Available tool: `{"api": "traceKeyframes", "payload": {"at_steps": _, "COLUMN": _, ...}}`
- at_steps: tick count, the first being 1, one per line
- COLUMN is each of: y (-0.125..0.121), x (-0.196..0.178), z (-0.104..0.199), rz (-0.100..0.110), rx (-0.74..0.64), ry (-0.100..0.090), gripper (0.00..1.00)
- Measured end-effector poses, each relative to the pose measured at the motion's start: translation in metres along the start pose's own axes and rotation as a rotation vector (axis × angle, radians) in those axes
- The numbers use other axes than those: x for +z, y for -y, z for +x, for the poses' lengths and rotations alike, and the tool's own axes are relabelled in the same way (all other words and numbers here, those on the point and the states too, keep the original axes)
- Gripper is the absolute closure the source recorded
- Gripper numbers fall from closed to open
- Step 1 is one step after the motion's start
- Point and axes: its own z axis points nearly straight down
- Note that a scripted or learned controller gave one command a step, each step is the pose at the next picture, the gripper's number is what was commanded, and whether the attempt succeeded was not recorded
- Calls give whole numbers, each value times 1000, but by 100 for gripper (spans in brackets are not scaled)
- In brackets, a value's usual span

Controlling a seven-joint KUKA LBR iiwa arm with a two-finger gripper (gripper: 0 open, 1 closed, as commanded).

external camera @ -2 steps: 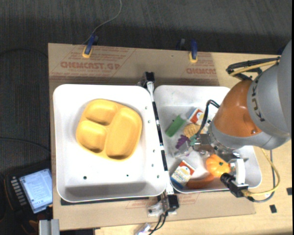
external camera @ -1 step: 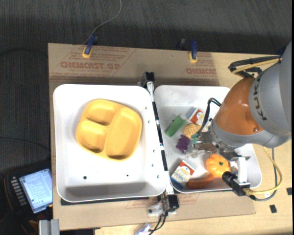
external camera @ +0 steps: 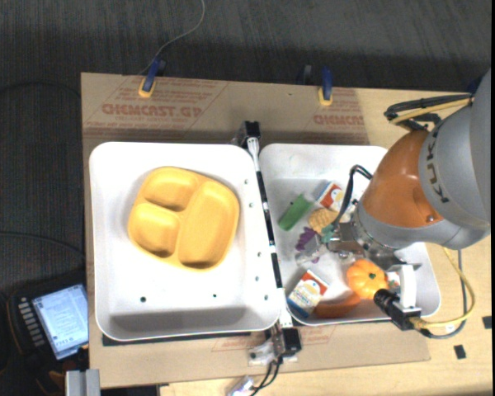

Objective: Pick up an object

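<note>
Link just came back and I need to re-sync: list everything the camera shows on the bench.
shallow white plastic bins: 2, white, side by side on the bench
yellow three-compartment plastic tray: 1, yellow, in the left bin
green plastic block: 1, green, right bin, upper left
small white printed cartons: 2, white with orange and blue, one front left, one near the back
purple toy piece: 1, purple, right bin centre
round orange toy fruit: 1, orange, right bin front
grey arm with orange band: 1, over the right bin
pincer: under the wrist, state unclear
</note>
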Motion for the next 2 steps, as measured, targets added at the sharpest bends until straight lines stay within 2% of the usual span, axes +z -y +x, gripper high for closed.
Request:
{"api": "traceKeyframes", "payload": {"at_steps": 1, "y": -1, "x": -10, "z": 0, "rz": 0, "rx": 0, "ry": 0, "gripper": 100}}
{"api": "traceKeyframes", "payload": {"at_steps": 2, "y": -1, "x": -10, "z": 0, "rz": 0, "rx": 0, "ry": 0, "gripper": 0}}
